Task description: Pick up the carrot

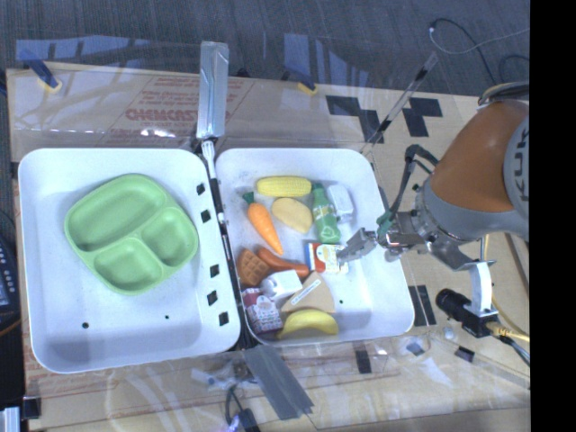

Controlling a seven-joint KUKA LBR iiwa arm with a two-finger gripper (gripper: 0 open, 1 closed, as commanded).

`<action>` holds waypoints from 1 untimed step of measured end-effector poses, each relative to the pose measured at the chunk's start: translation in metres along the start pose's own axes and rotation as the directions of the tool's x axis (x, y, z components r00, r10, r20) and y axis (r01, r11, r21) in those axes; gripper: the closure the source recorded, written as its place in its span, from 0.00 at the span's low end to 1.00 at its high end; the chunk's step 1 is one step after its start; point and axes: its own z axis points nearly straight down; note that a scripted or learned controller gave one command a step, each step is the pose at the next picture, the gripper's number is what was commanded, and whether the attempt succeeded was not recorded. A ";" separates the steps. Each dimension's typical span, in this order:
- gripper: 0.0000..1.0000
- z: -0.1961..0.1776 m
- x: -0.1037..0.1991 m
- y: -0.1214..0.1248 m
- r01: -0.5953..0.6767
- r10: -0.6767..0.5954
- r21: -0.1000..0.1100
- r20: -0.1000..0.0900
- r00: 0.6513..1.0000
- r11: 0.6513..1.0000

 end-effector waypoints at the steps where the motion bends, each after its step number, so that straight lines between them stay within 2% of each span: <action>1: 0.00 0.037 0.046 0.024 0.283 -0.283 0.001 -0.001 0.959 0.959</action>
